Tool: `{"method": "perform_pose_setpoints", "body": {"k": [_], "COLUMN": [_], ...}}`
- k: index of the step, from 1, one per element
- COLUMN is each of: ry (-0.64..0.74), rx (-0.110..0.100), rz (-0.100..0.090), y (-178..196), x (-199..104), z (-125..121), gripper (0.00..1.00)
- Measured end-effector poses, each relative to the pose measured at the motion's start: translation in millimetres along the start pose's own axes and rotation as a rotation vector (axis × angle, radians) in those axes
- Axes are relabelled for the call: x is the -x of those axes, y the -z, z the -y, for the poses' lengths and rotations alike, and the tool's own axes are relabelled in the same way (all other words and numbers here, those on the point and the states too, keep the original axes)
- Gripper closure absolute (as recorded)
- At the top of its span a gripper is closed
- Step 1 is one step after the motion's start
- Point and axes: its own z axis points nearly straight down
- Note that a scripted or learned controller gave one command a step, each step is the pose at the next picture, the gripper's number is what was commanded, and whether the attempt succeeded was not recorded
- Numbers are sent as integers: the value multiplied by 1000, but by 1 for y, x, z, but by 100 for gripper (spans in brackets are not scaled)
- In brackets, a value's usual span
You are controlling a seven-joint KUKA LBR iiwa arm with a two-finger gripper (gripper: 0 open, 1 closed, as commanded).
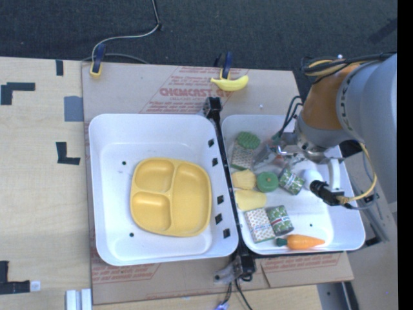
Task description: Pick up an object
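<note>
Grey metal gripper (pixel 279 152), at the end of the arm with the orange band, low over the right bin (pixel 352 228), near its upper middle. Fingers: whether open or closed cannot be told; nothing is visibly between them.

Nearest candidates: a small green-labelled can (pixel 292 183) lying on its side just below the gripper; a green round lid-like piece (pixel 267 182) beside it; a green patterned packet (pixel 244 155) to the gripper's left, under a darker green disc (pixel 247 139).

Handling, by judgement: the can looks rigid, light and smooth; lying down, it may roll, so a grip across its curved body at mid-length seems best. The round piece is low and flat, offering little to grasp.

Surroundings: two pale yellow blocks (pixel 248 189) against the bin divider; two small printed cartons (pixel 268 222) lower down; an orange carrot (pixel 304 241) at the bottom wall. These items crowd together, leaving little finger room.

Left bin (pixel 110 141): a yellow divided plate (pixel 171 196). Beyond the bins, a yellow banana (pixel 230 82) on the cardboard.
</note>
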Motion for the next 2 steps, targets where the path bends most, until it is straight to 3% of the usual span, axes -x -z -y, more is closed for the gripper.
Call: {"method": "perform_pose_setpoints", "body": {"k": [2], "ry": [-1], "rx": [10], "rz": [3], "y": [-7], "x": [-22], "z": [94], "gripper": [0]}}
